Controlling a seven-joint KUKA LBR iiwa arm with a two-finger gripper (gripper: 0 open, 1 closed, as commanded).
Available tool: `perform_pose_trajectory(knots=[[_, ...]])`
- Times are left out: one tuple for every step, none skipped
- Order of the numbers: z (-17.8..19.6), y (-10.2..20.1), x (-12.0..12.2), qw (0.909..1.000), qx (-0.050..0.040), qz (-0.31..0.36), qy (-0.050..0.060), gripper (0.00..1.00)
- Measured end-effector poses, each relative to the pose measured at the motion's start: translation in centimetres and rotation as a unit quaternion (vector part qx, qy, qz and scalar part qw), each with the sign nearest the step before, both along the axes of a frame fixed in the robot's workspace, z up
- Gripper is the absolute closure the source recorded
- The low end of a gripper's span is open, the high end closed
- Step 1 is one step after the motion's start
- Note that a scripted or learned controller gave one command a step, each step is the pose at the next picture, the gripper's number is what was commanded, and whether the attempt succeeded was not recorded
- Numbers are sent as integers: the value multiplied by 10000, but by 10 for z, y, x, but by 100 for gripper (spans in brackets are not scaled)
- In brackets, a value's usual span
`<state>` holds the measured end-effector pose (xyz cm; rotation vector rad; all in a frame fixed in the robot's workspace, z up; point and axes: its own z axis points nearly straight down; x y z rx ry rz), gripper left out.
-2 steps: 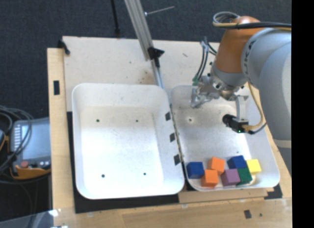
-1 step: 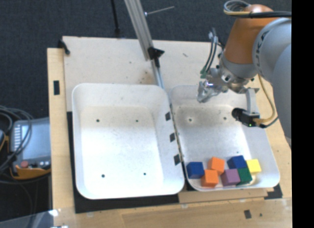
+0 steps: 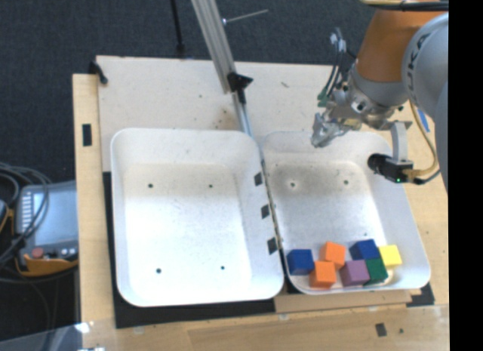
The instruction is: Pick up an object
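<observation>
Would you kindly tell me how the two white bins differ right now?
The right bin holds a cluster of coloured blocks along its near edge, while the left bin holds none. The pincer hangs over the right bin's far rim, away from the left bin. Both are shallow, white and speckled with dirt.

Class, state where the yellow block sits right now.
The yellow block lies in the right bin, at the near right end of the block cluster, beside the green block.

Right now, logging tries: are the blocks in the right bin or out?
In: all the blocks sit clustered in the right bin's near corner.
</observation>
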<state>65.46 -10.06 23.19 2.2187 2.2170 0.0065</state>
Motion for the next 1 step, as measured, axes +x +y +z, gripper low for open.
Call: perform_pose_trajectory(knots=[[-4, 58, -11, 10000, 8, 38, 34, 100]])
